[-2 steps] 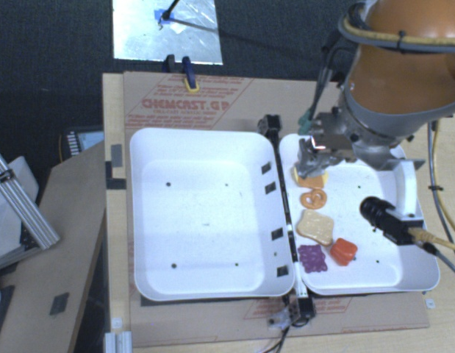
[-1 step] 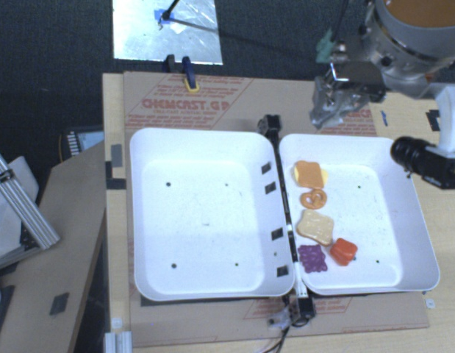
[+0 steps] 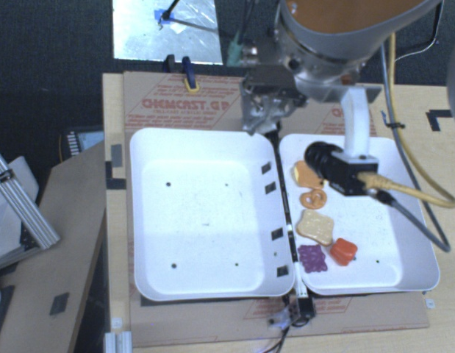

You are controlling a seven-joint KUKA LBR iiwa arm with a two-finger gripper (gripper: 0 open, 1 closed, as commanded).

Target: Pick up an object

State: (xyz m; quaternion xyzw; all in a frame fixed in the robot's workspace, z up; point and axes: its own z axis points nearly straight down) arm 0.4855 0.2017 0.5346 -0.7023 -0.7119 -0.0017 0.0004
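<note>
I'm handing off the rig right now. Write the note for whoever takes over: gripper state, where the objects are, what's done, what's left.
Gripper: up over the far edge of the bench, near the divider between the bins; nothing visible between its fingers, and whether they are open or shut cannot be told.
Objects: all in the right bin, along its left side: orange piece partly under the black camera unit, pretzel, toast slice, purple grapes, red-orange piece.
Left bin: holds no objects.
Done: nothing lifted.
Left: pick one object; the toast slice looks least crowded.
</note>
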